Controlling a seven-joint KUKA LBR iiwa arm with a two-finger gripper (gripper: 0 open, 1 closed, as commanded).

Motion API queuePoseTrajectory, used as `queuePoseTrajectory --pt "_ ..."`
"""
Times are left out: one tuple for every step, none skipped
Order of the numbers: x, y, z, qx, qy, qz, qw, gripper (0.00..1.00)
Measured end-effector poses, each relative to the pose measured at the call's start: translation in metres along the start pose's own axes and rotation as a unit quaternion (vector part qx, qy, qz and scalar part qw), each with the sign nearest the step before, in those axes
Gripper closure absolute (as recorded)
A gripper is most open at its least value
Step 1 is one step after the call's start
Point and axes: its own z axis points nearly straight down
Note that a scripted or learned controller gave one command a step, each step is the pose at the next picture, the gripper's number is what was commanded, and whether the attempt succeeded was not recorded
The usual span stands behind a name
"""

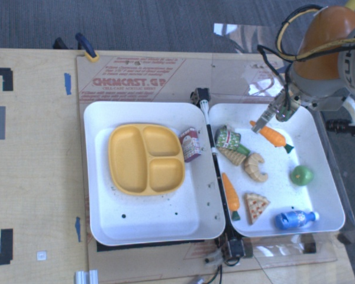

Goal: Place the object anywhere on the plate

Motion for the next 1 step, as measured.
queuePoseTrajectory --pt "0.0727 0.017 -0.0534 -0.002 0.001 -0.06 0.9982 1.0"
